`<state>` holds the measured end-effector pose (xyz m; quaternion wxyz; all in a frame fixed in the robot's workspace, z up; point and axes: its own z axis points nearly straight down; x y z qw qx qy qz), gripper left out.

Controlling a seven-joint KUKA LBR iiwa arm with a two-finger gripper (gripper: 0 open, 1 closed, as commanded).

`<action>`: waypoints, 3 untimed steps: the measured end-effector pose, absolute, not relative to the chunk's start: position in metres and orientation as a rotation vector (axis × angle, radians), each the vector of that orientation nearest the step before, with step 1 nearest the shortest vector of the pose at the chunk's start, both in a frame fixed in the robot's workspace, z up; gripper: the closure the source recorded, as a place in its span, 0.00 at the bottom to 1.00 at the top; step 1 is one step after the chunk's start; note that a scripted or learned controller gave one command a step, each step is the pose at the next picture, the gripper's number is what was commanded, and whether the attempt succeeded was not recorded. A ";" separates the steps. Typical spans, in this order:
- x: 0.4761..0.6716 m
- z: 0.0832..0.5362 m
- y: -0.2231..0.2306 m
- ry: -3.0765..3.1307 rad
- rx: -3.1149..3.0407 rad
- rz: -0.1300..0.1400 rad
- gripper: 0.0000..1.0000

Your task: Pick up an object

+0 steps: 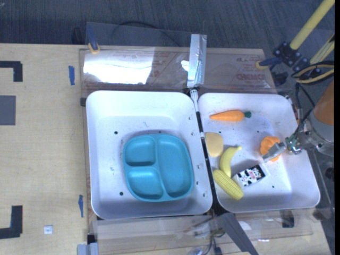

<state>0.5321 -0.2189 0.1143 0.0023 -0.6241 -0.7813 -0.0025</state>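
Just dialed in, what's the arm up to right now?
The arm reaches into the right bin from the right, its tool down at the small orange object. Whether it has a grip isn't clear. The carrot, banana, corn and black-and-white object lie loose. A blue divided tray sits in the left bin.

I've got a blue divided plate (158, 167) sitting in the left white bin (101, 110). Behind that bin, clear plastic sheeting (119, 67); a yellow pole (314, 19) far off to its right.
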 end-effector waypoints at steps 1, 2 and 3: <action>0.546 0.087 -0.185 -2.546 -1.847 -0.001 0.00; 0.547 0.098 -0.185 -2.548 -1.853 -0.006 1.00; 0.559 0.174 -0.162 -2.538 -1.865 -0.006 1.00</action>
